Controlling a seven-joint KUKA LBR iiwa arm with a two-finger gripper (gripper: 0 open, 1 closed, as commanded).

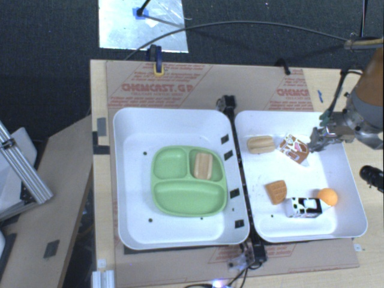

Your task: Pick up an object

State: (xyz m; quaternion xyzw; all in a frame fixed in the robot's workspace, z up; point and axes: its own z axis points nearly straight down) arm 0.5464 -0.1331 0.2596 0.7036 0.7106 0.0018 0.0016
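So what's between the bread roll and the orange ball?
In the camera view, the tan waffle piece sits roughly between the bread roll and the orange ball.

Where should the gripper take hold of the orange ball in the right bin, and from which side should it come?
Probably from straight above, closing across the widest part of the orange ball. It is round, so no side is better by shape, but the black-and-white carton lies against its left, so the fingers should go on its near and far sides.
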